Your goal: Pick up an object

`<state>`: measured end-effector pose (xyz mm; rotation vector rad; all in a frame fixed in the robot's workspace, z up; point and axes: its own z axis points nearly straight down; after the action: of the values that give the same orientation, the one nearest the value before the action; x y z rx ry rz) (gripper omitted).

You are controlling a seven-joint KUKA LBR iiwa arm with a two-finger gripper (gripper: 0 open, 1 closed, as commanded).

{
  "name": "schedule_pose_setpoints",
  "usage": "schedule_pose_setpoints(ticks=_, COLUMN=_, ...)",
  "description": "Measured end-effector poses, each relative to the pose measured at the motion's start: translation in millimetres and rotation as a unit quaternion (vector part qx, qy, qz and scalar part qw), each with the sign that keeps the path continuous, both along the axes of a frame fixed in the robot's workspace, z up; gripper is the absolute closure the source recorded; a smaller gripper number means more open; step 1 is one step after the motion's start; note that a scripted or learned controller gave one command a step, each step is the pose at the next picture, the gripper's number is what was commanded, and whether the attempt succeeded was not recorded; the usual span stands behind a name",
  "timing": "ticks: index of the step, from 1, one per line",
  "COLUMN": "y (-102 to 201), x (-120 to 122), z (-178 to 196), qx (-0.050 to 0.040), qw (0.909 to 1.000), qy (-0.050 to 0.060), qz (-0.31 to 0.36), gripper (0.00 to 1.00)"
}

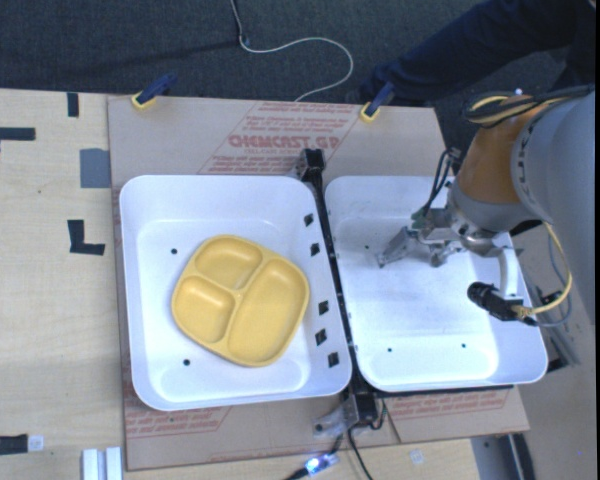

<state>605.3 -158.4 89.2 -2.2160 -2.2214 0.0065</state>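
Note:
A yellow plate (pixel 242 299) with three compartments lies flat in the left white bin (pixel 145 208). My gripper (pixel 410 257) hangs over the right white bin (pixel 430 358), in its upper middle, well to the right of the plate. Its fingers (pixel 388 256) are spread apart and slant down toward the bin floor with nothing between them. The grey arm with its orange band (pixel 490 163) comes in from the right edge.
A black divider strip (pixel 325 268) runs between the two bins. Cables (pixel 500 303) loop from the wrist over the right bin's right side. Both bins sit on a cardboard sheet (pixel 270 133) held by yellow-blue clamps (pixel 152 90).

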Motion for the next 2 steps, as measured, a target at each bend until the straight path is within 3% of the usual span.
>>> schedule_pose_setpoints(ticks=1, y=0.5, x=0.9, z=13.0, qx=0.0004, qw=1.0000, qy=-0.001, qz=0.000, gripper=1.00)
schedule_pose_setpoints(ticks=2, y=1.8, x=-5.1, z=73.1, qx=0.0001, qw=1.0000, qy=-0.004, qz=-0.001, gripper=1.00)
